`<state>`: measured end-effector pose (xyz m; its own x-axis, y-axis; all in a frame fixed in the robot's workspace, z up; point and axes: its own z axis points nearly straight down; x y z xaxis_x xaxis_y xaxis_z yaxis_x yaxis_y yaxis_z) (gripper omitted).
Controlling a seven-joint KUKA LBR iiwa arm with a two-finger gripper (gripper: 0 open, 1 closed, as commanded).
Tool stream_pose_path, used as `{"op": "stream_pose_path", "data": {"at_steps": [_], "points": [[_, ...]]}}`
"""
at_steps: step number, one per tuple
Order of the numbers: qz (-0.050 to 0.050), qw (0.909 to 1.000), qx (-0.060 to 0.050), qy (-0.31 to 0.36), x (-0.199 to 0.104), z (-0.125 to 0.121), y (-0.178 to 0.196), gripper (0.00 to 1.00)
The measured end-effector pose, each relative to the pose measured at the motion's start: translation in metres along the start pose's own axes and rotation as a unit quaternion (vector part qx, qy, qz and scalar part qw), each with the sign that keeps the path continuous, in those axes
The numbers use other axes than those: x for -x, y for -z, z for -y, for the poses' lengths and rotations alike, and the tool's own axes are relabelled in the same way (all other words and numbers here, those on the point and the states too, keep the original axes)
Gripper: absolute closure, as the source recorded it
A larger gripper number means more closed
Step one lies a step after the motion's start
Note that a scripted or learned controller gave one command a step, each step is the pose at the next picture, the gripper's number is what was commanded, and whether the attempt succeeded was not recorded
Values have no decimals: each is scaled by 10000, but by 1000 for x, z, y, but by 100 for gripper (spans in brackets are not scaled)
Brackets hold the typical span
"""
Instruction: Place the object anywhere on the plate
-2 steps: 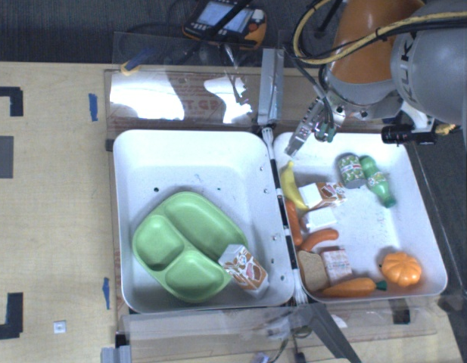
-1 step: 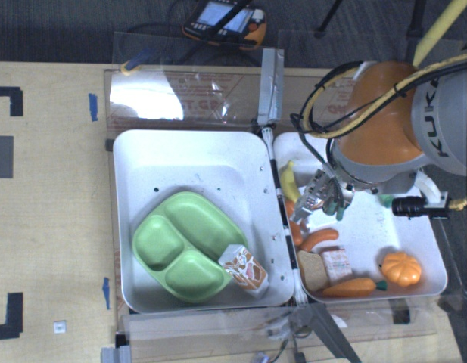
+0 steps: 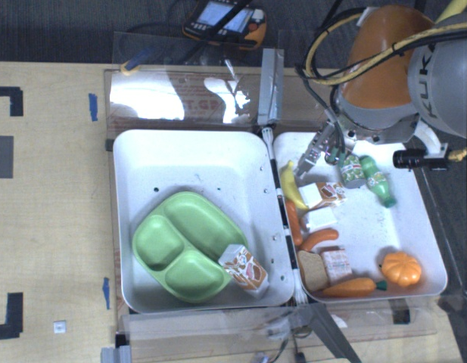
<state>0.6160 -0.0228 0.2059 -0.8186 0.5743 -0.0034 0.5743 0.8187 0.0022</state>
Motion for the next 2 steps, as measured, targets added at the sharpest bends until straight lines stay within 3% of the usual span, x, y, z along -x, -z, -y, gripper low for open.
{"op": "stream_pose_path", "data": {"at_steps": [1,2], "points": [[4,9998,0,-213,24,-5,28,100],[10,9859,-3,-1671,100,65,-3,100]]}}
